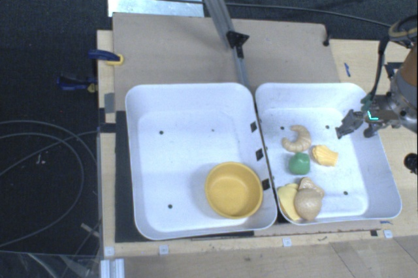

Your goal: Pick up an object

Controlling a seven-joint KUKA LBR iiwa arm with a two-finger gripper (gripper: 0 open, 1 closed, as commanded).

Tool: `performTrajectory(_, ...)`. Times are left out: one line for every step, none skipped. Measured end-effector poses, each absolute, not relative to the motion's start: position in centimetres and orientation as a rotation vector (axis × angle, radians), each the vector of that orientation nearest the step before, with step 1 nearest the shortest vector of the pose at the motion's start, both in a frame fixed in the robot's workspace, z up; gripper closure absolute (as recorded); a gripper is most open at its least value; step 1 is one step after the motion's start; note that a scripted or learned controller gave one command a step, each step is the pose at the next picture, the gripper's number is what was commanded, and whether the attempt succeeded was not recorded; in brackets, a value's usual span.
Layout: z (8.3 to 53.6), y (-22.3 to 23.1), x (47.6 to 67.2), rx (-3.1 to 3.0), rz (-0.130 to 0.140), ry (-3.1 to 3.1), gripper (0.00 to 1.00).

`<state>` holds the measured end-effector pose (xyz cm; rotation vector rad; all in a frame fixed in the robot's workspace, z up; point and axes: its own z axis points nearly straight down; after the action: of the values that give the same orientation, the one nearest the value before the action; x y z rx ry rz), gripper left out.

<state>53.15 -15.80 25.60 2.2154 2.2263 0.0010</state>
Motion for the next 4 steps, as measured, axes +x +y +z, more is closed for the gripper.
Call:
performTrajectory(25.6, -15.8, 53.2, 2.215, 0.002, 2.226, 0.00)
performTrajectory(20.9, -16.7, 53.4, 2.221, -0.002, 2.223, 0.00)
performTrajectory(14.7, -16.6, 53.6, 2.223, -0.002, 2.223, 0.00)
performTrajectory(9.4, -16.6, 53.5, 2.223, -0.002, 2.223, 0.00)
